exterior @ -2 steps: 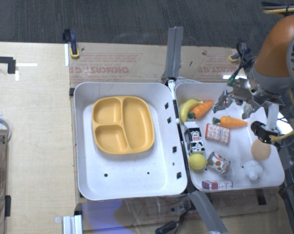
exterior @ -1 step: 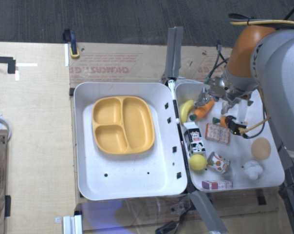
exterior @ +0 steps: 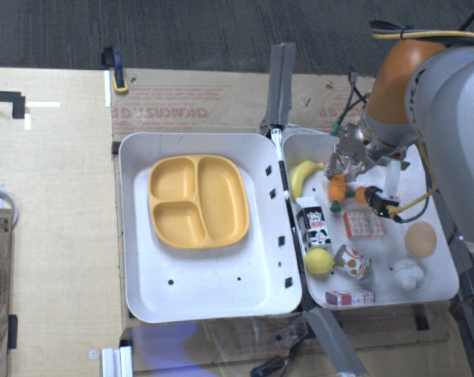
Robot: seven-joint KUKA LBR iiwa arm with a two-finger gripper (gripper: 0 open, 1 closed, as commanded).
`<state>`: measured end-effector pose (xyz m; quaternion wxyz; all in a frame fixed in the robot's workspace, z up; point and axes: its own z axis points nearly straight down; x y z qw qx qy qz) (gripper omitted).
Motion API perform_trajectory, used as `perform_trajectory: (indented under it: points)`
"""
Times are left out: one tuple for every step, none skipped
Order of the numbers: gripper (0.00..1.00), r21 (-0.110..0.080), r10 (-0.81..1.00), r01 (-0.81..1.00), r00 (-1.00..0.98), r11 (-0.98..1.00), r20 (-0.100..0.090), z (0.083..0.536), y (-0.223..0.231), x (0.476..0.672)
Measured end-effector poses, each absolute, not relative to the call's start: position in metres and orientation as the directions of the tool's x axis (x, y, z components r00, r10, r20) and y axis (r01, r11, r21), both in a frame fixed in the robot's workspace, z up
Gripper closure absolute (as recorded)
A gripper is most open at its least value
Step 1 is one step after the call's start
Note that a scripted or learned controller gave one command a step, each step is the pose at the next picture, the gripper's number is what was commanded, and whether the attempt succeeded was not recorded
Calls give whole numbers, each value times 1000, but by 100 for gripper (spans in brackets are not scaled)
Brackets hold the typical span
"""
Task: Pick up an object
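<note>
One end effector [exterior: 340, 166] is seen above the carrot [exterior: 337, 188]; its grip state cannot be told, being partly hidden.

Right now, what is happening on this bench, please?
A grey robot arm reaches in from the right, and its end effector is low over the right bin, just above a small carrot beside a banana. A lemon, an egg and small cartons lie around. The left bin holds a yellow divided plate. Whether anything is gripped is unclear.
</note>
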<state>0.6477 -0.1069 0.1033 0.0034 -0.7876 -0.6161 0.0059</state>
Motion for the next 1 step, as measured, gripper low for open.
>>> perform_trajectory:
  points:
    - [100, -6, 993, 993, 117, -117, -3, 269, -102, 651]
